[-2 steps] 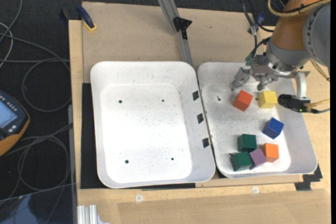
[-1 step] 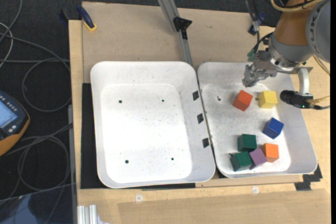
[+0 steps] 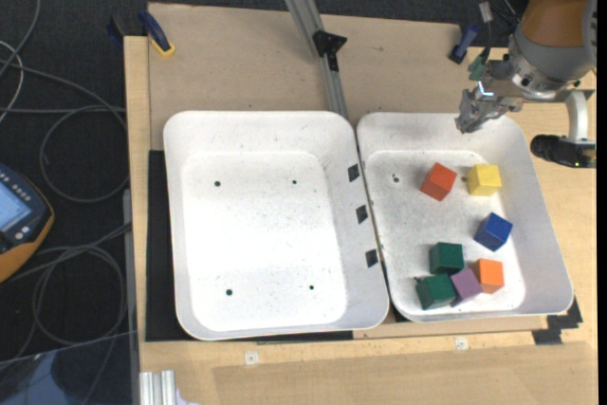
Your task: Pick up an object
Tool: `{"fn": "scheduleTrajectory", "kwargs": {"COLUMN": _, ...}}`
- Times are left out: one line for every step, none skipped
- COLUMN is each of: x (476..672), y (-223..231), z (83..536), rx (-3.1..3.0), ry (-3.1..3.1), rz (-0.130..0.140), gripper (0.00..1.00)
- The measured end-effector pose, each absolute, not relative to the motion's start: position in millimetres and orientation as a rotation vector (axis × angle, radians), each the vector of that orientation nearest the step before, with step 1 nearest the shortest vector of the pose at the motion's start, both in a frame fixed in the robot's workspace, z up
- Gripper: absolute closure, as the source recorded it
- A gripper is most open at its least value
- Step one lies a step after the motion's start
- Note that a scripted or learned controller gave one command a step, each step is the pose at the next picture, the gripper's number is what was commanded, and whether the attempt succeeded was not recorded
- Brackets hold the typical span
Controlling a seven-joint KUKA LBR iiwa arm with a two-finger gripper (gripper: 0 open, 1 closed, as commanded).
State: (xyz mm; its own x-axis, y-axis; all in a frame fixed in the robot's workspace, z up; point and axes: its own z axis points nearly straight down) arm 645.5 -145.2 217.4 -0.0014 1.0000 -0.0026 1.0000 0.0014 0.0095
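Seven blocks [image 3: 464,247] in right bin [image 3: 537,204], hand [image 3: 471,120] over its far rim, seemingly pressed together

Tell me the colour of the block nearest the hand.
Yellow; the block shows clearly in the camera view, just below the hand.

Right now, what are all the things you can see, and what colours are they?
Red block: 1, right bin, upper middle.
Yellow block: 1, beside the red one.
Blue block: 1, right side.
Green blocks: 2, near front edge.
Purple block: 1, front.
Orange block: 1, beside purple.
Bins: 2, white, side by side.
Clamps: 2, blue, bench's far corners.
Gripper: 1, grey, over right bin's far edge.
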Motion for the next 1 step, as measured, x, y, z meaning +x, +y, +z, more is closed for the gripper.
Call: {"fn": "scheduleTrajectory", "kwargs": {"x": 645.8, "y": -144.8, "z": 201.2, "rx": 2.221, "ry": 2.224, "rz": -0.002, "gripper": 1.00}}
